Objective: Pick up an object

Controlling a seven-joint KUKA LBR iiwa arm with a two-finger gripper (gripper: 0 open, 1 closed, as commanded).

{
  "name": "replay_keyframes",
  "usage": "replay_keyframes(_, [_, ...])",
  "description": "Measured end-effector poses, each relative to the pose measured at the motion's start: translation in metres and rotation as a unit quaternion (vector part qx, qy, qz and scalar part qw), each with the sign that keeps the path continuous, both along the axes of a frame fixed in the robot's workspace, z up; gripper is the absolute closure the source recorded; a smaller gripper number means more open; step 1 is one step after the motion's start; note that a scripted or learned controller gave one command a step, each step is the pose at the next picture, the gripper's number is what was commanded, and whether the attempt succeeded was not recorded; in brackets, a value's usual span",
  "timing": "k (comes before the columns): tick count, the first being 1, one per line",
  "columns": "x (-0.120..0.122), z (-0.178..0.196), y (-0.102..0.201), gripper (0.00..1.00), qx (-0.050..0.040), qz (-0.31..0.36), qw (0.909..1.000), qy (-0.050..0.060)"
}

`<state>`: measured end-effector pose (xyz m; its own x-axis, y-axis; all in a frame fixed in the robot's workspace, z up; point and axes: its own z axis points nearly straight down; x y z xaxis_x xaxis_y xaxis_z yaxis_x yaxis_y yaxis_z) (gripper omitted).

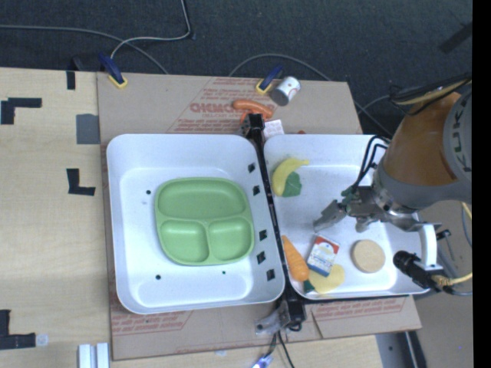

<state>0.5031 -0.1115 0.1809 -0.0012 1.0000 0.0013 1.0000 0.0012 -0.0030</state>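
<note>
Right white bin (pixel 337 148), claw (pixel 326 219) spread, holding nothing, small carton (pixel 323 254) just below.

The two bins are white: the left bin (pixel 130 205) and the right bin (pixel 330 159). A light green plate (pixel 204 221) with three parts sits in the left one. The right bin has a yellow banana (pixel 285 169) beside a green leaf shape (pixel 291 184), an orange carrot (pixel 294 259), a small box (pixel 323 256) that is white, red and blue, a tan round cookie (pixel 369 256) and a pale yellow piece (pixel 331 280). The arm (pixel 426 159) is grey with an orange band, and its tool (pixel 337 213) is dark grey. The cardboard (pixel 192 106) under the bins is brown with red print. The desk (pixel 38 205) is pale wood with black marks. The floor (pixel 307 21) is dark blue-grey.
</note>
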Motion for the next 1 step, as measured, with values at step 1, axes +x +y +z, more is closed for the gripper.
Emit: replay_keyframes(1, [0.0005,-0.0746,0.0169,0.0,-0.0007,0.0,1.0,-0.003])
